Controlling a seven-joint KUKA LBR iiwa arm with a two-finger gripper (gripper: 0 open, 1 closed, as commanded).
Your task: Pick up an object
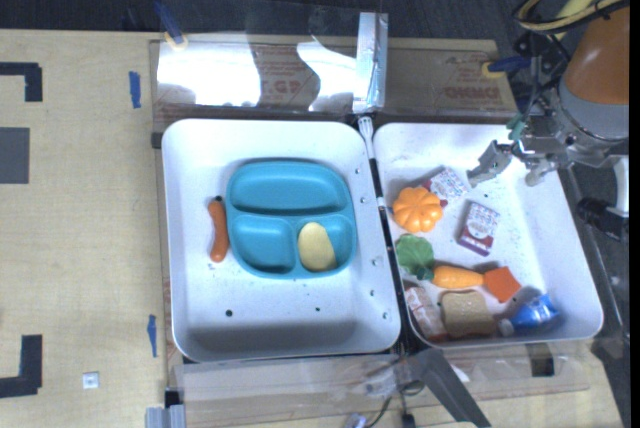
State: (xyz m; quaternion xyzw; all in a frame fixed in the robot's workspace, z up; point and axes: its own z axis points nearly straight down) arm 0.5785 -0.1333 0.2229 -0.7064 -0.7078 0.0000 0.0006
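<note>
Blue tray point(262, 191); orange pumpkin point(417, 209); white bins point(190, 216).

Two white bins sit side by side on the table point(70, 246). The left bin point(190, 306) holds a blue divided tray point(270, 196) with a yellow potato-like piece point(316, 246) in its lower right compartment, and an orange sausage point(217, 229) lies just left of the tray. In the right bin point(565, 246) lie a small pumpkin point(418, 208), a carrot point(458, 277), a bread slice point(466, 312), a blue object point(531, 313) and two small packets. The gripper point(512, 164) hangs at the right bin's upper right, fingers spread apart, holding nothing.
</note>
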